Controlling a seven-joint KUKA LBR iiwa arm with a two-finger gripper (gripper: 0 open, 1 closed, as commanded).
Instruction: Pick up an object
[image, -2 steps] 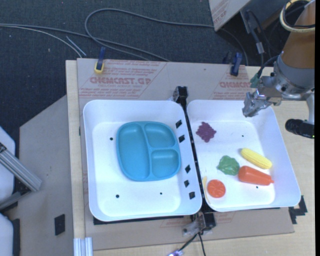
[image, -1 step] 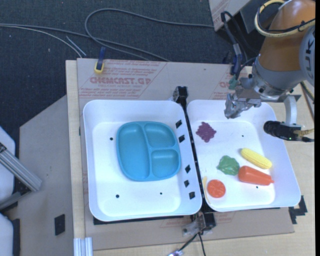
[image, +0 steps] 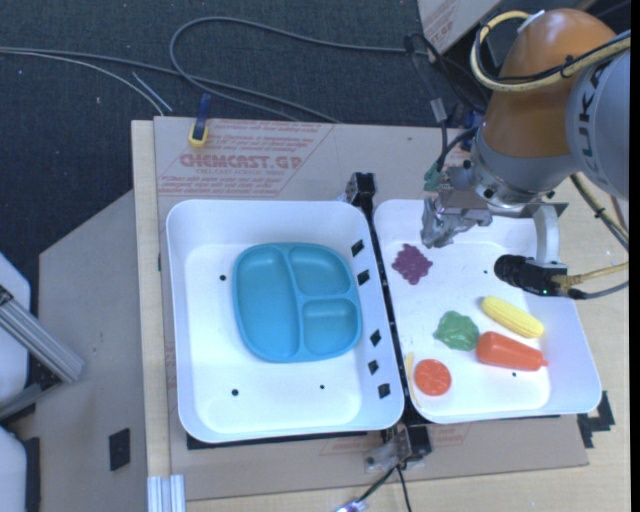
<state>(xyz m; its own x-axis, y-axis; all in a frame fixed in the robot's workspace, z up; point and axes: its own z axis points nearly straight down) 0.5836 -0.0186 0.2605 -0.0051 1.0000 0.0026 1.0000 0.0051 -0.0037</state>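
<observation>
Dark carpet with loose cables all round, a board-topped bench (image: 250, 150) bearing two white bins. Nearest in the right bin (image: 570, 395): an orange slice-like round (image: 432, 377), a carrot-like orange piece (image: 511, 352), a green leafy lump (image: 457, 330), then a yellow corn cob (image: 513, 316). Left bin (image: 200, 400) holding a blue divided plate (image: 297, 300). Farther back, a purple cluster (image: 411, 263) (grapes, perhaps), with the gripper (image: 440, 232) poised just beyond and above it, nothing visibly grasped; fingers open or closed — impossible to tell. Judged to be the approach step, purple cluster the likely target. Next: a short descent centred over it, then closing firmly.
</observation>
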